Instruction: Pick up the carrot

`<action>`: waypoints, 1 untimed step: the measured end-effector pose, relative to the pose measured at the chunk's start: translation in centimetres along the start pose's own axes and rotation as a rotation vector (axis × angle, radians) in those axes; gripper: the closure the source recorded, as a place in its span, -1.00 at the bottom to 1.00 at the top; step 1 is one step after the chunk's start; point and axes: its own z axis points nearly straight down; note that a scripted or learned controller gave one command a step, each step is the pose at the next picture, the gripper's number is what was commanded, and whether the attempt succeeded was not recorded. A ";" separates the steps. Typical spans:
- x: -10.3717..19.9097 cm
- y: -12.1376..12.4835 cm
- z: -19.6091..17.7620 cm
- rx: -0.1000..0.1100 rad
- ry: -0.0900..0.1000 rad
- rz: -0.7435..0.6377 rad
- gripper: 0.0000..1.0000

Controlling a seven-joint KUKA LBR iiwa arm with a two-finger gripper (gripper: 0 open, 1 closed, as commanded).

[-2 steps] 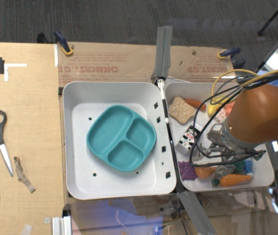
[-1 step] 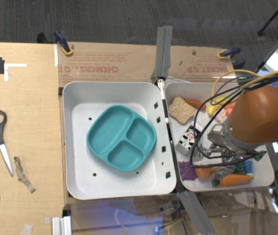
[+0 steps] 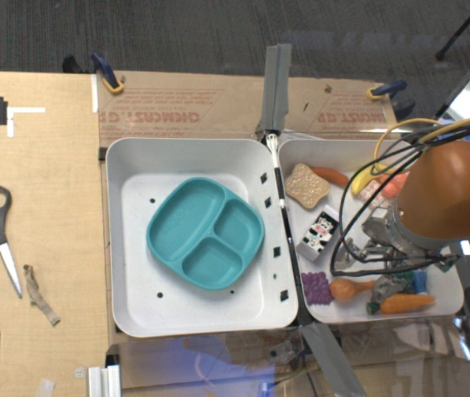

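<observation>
**Carrot still in the bin, lift not yet made**

Carrot (image 3: 406,303) lies flat near the front edge of the right bin (image 3: 458,296), toward its front right corner, green top pointing left. Nothing appears to be closed round it, so as far as the view shows the pick is not done. Just to its left lies an orange, pear-shaped piece (image 3: 351,288), and beyond that a purple bunch of grapes (image 3: 315,288) by the bin's left wall. Further back are a small black-and-white carton (image 3: 319,232), a cracker-like slab (image 3: 306,185) and an orange-red piece (image 3: 332,175) near the back edge.

The arm (image 3: 443,190) hangs over the right half of this bin, cables looping round it — the gripper is hidden under the wrist, so whether it is spread or closed cannot be told. Left bin (image 3: 119,246) holds a teal divided plate (image 3: 207,233).

Remaining, by my reading: the grasp and the lift.
</observation>
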 end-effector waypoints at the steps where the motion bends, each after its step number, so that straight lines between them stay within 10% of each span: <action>1: -1.3 2.2 0.3 -0.007 0.006 0.075 -1.00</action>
